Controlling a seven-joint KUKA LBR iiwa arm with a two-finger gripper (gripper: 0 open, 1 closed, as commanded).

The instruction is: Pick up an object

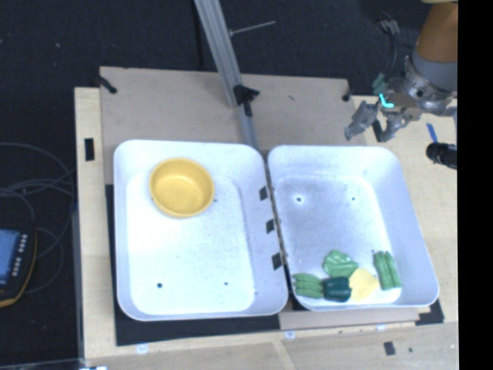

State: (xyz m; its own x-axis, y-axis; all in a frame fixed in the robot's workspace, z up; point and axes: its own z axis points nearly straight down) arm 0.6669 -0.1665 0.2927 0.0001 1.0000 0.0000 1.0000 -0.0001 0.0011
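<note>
A tan wooden bench (308, 106) sits on a dark floor and carries 2 shallow white bins side by side, their inner edges touching along a line of small dark clips. A grey metal post (219, 41) slants up from the bench just behind the seam.

The left bin (192, 284) holds 1 round yellow bowl (182, 186), smooth and glossy, near its far left corner; the rest of its speckled white floor is open. The right bin (339, 199) has a wide bare floor across its far half. Its things are crowded against the near rim: a light green leafy piece (340, 264), a green pod (307, 285), a dark green block (336, 289), a yellow lump (363, 285) and a ridged green cucumber (387, 270), most of them touching.

The gripper (375, 123) hangs over the bench just beyond the right bin's far right corner, well apart from those things. Its 2 fingers stand apart with nothing between them.
</note>
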